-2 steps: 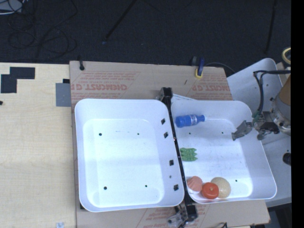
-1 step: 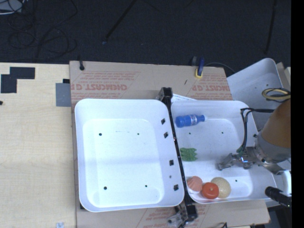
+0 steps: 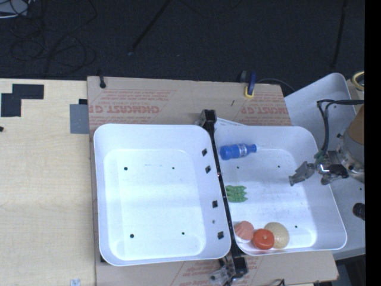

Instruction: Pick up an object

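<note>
Currently the gripper (image 3: 305, 173) is hovering over the right bin's (image 3: 324, 234) right side, fingers apart and holding nothing, while the blue bottle (image 3: 237, 151) is lying well apart, toward the divider.

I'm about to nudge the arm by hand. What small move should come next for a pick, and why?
Probably shift the gripper further into the right bin, toward the blue bottle. The gripper sits near that bin's right wall with nothing between its fingers, and the bottle lies alone near the far left side, apart from the green piece and the three round items crowded in the near corner.
</note>
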`<state>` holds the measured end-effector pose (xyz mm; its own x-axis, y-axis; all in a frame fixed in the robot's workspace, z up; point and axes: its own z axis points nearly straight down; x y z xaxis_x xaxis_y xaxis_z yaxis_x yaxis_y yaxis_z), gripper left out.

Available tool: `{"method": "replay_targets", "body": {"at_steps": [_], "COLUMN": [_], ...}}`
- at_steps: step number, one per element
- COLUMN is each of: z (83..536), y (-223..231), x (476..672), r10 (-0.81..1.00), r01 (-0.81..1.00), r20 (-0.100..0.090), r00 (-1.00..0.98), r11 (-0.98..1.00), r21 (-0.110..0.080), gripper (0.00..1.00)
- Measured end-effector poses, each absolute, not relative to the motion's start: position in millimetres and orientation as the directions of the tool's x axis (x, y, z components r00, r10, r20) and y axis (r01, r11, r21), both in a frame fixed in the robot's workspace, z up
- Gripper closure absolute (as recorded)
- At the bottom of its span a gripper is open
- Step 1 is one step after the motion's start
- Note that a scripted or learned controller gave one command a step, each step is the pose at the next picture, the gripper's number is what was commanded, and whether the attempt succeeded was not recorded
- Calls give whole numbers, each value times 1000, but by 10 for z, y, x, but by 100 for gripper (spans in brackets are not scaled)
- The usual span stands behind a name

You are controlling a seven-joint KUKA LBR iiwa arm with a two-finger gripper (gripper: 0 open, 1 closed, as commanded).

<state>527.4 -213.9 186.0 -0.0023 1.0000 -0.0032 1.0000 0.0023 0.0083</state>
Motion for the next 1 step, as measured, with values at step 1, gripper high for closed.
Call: {"method": "replay_targets", "body": {"at_steps": [1], "z": [3339], "y": [-2138], "x": [5837], "r10": [1000], "r01": [1000], "r20": [-7], "r00": [-5], "r11": [5], "r21": [18], "gripper": [0]}}
